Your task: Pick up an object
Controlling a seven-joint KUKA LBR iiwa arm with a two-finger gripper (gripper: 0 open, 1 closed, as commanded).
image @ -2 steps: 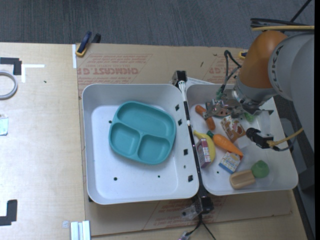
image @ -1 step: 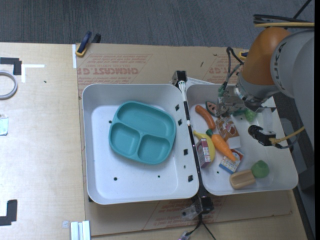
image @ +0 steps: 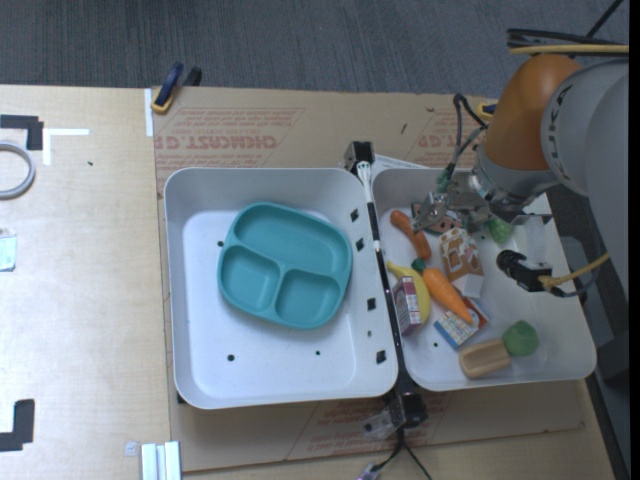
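Note:
My gripper [image: 437, 213] hangs over the upper part of the right bin [image: 565, 353], below the orange wrist band. Just under and beside it lie a small orange carrot piece [image: 408, 232] and a brown-and-white packet [image: 459, 252]. Lower in the same bin are a larger carrot [image: 446, 293], a yellow banana [image: 415, 286], a purple-pink packet [image: 406, 303], a tan bread-like block [image: 485, 358] and a green round item [image: 520, 338]. Another green item [image: 498, 230] sits close to the wrist. Nothing shows between the fingers.
The left bin [image: 190, 358] holds a teal divided plate [image: 285, 265]. A black divider clip strip [image: 378, 268] runs between the bins. Cables [image: 545, 280] trail from the arm over the right bin's right side. A blue-yellow tool [image: 168, 86] lies on the bench at the back.

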